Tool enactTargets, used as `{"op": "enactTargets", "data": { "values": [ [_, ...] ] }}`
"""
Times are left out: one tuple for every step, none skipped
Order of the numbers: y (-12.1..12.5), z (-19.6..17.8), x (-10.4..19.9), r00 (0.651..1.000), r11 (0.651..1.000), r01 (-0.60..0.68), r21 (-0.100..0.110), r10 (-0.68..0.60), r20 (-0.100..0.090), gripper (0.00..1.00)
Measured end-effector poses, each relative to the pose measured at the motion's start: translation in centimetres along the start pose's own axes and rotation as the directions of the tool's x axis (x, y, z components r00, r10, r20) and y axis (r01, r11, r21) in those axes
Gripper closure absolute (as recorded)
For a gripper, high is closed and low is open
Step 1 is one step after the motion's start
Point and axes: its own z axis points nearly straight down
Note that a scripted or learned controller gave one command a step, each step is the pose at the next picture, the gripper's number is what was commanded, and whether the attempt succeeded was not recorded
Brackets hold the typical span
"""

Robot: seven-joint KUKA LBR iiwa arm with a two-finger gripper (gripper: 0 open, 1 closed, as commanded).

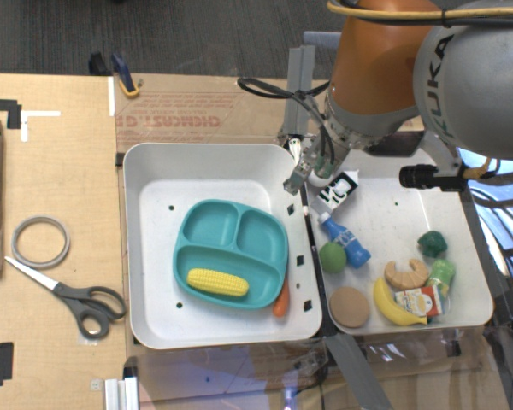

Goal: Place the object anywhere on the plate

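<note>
Teal plate (left bin) holds corn — carrot alongside.

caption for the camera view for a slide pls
Corn cob on the teal plate in the left bin; gripper above the bins' divide.

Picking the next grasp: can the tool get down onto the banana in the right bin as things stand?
Probably yes. The banana lies at the near edge of the right bin, its top mostly bare; only the small carton and biscuit crowd it. The tool hangs over the bins' divider, nothing between.
</note>
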Motion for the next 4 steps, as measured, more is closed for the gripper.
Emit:
{"op": "enactTargets", "data": {
  "values": [
    [-5.1, -5.5, -0.1, 0.955, 0.955, 0.296, -0.001, -0.296, 0.002, 1.0],
    [-3.1, 2.5, -5.3, 0.857, 0.857, 0.516, -0.001, -0.516, 0.001, 1.0],
    [-0.6, 6.2, -4.1, 0.759, 0.759, 0.651, -0.002, -0.651, 0.001, 1.0],
    [-8.4, -3.3, -3.4, 0.644, 0.644, 0.765, -0.001, -0.765, 0.003, 1.0]
  ]
}}
